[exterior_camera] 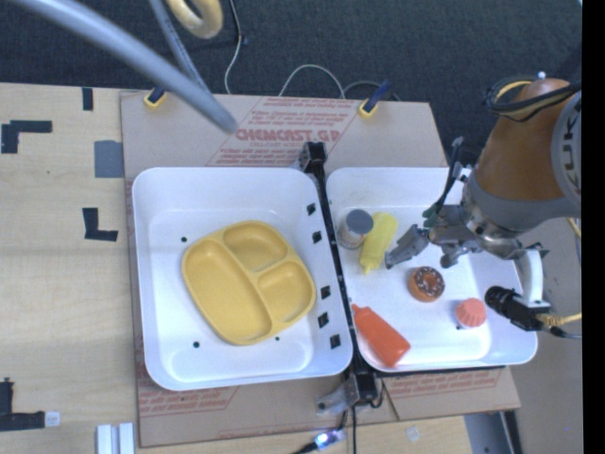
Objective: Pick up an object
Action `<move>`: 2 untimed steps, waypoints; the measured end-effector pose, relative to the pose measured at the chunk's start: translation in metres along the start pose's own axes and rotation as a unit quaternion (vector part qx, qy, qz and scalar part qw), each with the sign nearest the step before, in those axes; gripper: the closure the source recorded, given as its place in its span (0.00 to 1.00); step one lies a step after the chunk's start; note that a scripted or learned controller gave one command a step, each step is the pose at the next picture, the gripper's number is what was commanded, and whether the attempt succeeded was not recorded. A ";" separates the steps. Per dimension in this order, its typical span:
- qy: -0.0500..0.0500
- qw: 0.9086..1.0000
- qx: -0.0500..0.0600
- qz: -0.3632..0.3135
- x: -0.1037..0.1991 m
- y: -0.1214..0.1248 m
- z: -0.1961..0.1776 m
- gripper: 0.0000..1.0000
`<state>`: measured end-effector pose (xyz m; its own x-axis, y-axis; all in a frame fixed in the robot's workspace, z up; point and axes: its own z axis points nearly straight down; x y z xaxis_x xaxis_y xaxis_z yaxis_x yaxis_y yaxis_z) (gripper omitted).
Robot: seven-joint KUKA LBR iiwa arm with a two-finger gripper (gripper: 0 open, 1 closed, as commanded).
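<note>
Presently my gripper [408, 247] hangs open and empty just beside the yellow bottle [378, 239], above the donut [427, 283], presumably lined up for a grasp.

The arm [529, 149] runs off the right edge. Its claw [416, 244] is too dark and small to read. The counter [57, 253] is cropped at left.

Small chocolate donut [426, 283] lies flat in right bin [510, 348].
</note>
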<state>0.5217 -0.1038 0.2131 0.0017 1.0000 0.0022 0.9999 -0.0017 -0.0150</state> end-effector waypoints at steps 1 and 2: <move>-0.001 1.000 -0.006 -0.002 0.000 0.003 -0.007 0.00; -0.001 1.000 -0.004 -0.001 0.011 0.000 0.048 0.00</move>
<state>0.5211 -0.0926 0.1655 -0.0013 1.0000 0.0010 1.0000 0.0013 -0.0072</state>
